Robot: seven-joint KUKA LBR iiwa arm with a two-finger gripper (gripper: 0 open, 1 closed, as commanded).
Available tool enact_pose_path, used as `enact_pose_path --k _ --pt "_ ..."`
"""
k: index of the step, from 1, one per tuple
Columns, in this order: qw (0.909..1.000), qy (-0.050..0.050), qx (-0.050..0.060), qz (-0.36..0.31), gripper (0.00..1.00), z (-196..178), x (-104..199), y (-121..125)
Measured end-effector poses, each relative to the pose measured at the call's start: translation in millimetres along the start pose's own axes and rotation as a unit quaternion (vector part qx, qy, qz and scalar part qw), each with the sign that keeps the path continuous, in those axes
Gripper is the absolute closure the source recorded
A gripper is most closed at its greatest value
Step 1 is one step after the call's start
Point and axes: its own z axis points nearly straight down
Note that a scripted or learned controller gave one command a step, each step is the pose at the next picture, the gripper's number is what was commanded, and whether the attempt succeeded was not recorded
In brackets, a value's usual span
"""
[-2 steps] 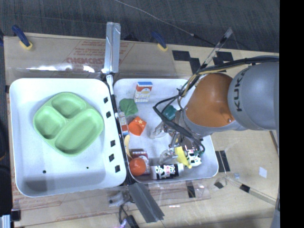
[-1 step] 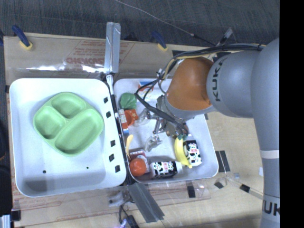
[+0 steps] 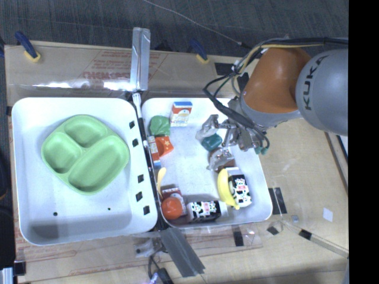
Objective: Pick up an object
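Observation:
My gripper (image 3: pixel 214 141) hangs over the right bin (image 3: pixel 188 165), near its right wall, under the orange band of the arm. Its fingers (image 3: pixel 209 123) stand apart, one toward the back and one toward the front. A small teal object (image 3: pixel 210 141) lies in the gap between them; I cannot tell whether they touch it. Just in front of the gripper lie a yellow banana (image 3: pixel 224 187) and a cow-patterned box (image 3: pixel 240 191).
The right bin also holds a small white carton (image 3: pixel 181 113), a green item (image 3: pixel 159 125), a red packet (image 3: pixel 161 147), a red-orange ball (image 3: pixel 172 208) and a second cow-patterned carton (image 3: pixel 204 209). A green divided plate (image 3: pixel 86 152) sits in the left bin (image 3: pixel 35 218).

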Motion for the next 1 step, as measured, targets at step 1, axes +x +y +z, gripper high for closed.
enact_pose_path --k 1 --pt "1.0000 0.005 -0.003 -0.005 0.00 52.8 62.6 -37.9"
